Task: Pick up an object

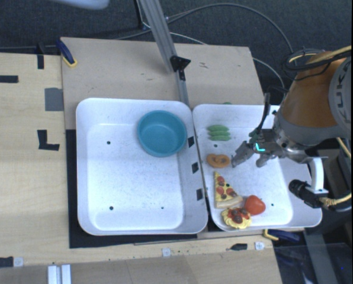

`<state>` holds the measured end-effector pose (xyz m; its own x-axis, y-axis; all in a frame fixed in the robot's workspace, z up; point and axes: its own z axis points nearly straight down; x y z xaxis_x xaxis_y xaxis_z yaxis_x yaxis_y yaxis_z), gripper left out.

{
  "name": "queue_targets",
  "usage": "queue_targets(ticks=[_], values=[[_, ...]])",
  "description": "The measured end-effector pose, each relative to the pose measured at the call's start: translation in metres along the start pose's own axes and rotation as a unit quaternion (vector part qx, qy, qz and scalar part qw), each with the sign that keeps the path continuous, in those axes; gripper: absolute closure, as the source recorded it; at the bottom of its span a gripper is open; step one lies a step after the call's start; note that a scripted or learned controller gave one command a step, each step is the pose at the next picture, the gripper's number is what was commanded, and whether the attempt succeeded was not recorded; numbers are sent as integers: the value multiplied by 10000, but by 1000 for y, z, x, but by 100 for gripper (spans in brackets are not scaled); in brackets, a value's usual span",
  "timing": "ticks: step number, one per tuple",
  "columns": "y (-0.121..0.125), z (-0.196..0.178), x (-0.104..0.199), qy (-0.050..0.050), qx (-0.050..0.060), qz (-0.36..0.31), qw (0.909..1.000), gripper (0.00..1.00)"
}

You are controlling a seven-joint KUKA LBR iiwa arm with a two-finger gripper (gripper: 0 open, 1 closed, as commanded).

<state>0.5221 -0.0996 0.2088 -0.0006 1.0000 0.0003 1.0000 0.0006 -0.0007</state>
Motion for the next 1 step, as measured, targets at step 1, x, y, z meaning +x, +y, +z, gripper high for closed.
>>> queue_targets(ticks=[1], values=[[0, 0, 0, 0, 0, 0, 10000, 0]])
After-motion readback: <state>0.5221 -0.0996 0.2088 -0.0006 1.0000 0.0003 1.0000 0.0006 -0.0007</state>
